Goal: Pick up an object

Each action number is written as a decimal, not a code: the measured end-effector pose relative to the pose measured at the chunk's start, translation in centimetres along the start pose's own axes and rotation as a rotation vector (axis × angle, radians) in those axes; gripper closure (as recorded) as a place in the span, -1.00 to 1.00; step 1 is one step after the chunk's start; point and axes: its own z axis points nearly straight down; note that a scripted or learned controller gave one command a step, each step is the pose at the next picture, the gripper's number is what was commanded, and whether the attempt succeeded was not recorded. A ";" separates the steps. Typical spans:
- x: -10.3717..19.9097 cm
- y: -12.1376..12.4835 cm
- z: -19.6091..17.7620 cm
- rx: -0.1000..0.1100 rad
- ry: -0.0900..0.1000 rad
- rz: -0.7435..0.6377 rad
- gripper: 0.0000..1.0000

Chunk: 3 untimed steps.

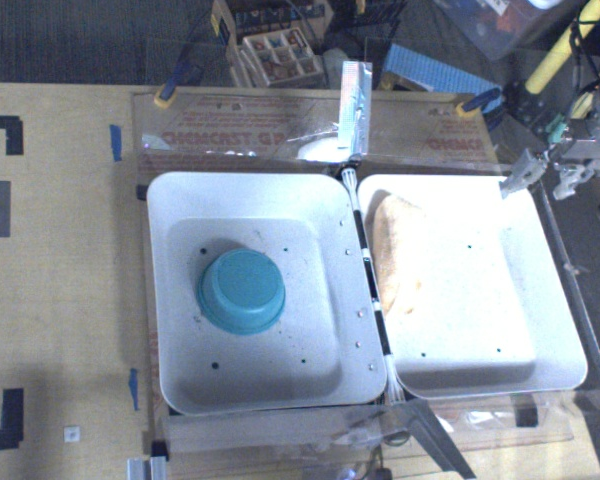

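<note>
Two shallow white bins are seen side by side on the bench, viewed from above at a slant; the left bin (170,208) holds a single teal bowl (242,289), which is set upside down on the bin's floor, a little left of the middle and nearer the front than the back; the bowl is touched by nothing, and it stands well apart from every wall of the bin; a few small dark specks are scattered over the floor around it.

The right bin (540,298) is lit brightly; a tan, brownish smear or reflection (392,258) is seen along its left side, just beside the divider where the two bins meet; whether it is a stain or a glare cannot be told.

At the upper right, just past the far right corner of the right bin, the gripper (540,168) is seen as a small pale metal shape; it hangs outside the bin and well apart from the bowl; whether it is open or closed cannot be told at this size, and nothing is seen held by it.

Behind the bins a clear plastic sheet with red lettering (230,138) is laid across the bench; further back, a wooden crate (275,53) and a blue board (430,68) are seen on the dark floor.
</note>
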 end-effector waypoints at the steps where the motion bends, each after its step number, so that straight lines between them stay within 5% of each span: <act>1: 7.4 -1.1 12.9 0.004 0.001 0.306 -1.00; 2: 1.6 3.3 14.2 -0.003 -0.002 0.222 -1.00; 3: 7.6 5.3 10.5 -0.005 -0.002 0.065 -1.00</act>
